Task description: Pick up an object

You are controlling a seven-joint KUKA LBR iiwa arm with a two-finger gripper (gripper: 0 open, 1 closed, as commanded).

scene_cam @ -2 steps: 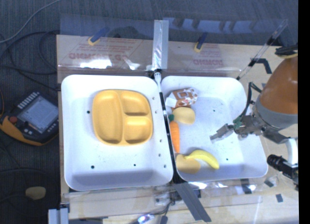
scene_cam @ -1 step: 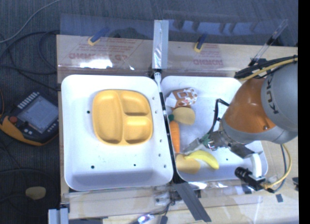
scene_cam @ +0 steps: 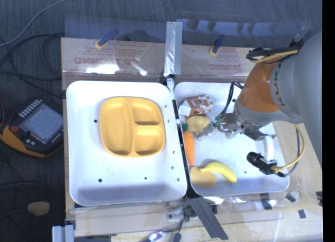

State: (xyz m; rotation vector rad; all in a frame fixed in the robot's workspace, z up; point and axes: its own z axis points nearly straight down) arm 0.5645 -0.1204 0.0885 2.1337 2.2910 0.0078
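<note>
Setting: a dark grey carpeted floor with loose cables surrounds a tabletop (scene_cam: 120, 58) seen from above at a slant.
Far left: a handheld control pendant (scene_cam: 34, 127) with a screen lies on the floor, well apart from the bins.
Left bin: a shallow white bin (scene_cam: 84, 183) holds a yellow divided tray (scene_cam: 132, 126), sitting near its middle.
Right bin: a second white bin (scene_cam: 272, 183) touches the first along a shared wall. Along its left side lie a brown-and-white wrapped item (scene_cam: 199, 103), a pale round item (scene_cam: 197, 125) just below it, an orange carrot (scene_cam: 189, 148) against the wall, and a yellow banana (scene_cam: 220, 170) near the front edge.
Arm: the grey arm with its orange band (scene_cam: 259, 92) reaches in from the right.
Hand: the hand (scene_cam: 222, 126) sits low in the right bin, just beside the pale round item; whether it is open or closed cannot be told.
Doing it well: judging from this, the pale round item is the nearest target. Centre over it, keep clear of the carrot and wrapped item, and close only once it sits squarely between both sides.
</note>
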